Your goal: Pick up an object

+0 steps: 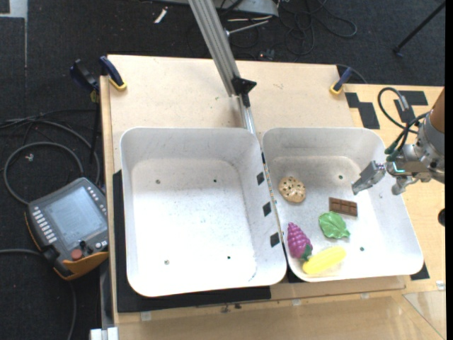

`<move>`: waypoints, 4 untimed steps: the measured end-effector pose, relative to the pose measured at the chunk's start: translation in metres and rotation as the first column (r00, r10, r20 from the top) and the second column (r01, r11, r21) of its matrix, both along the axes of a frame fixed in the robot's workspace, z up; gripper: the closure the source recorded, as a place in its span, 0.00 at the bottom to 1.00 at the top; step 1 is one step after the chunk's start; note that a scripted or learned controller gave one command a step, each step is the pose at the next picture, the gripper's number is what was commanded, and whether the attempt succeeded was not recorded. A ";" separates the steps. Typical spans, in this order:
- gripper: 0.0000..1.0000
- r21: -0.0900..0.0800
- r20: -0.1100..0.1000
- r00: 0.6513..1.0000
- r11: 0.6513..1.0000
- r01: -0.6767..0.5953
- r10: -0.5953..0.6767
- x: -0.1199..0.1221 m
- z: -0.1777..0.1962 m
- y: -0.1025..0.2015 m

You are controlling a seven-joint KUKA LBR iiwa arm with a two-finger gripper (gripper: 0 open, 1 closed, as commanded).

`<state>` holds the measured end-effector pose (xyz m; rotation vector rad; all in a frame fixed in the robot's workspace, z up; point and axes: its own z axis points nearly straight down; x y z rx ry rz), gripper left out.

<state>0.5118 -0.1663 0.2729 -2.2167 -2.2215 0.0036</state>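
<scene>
Five objects lie in the right bin (368,144), and I take the chocolate bar (343,206) as my landmark for all positions. In the camera view, my gripper (386,177) hangs above the bin's right wall, up and to the right of the chocolate bar and apart from it. My fingers (367,178) stand spread, with nothing between them. The chocolate bar's long axis runs nearly left to right across the view, tilted slightly down at its right end. The cookie (291,189) lies left of the bar and slightly above it, well apart. The green leaf (333,225) lies just below the bar. The purple grapes (298,240) lie below and left of it, and the yellow corn (325,260) lies farther below. I judge the bar nearest to my fingers, so the coming move runs down and left, closing across its short side.
</scene>
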 end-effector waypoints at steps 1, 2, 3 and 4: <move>0.00 -0.001 0.004 1.000 1.000 0.002 -0.002 0.001 0.002 0.000; 0.00 0.000 -0.001 1.000 1.000 0.002 -0.002 -0.004 -0.047 0.009; 0.00 0.001 -0.003 1.000 1.000 0.004 -0.003 -0.006 -0.111 0.014; 0.00 0.001 -0.003 1.000 1.000 0.004 -0.004 -0.004 -0.174 0.012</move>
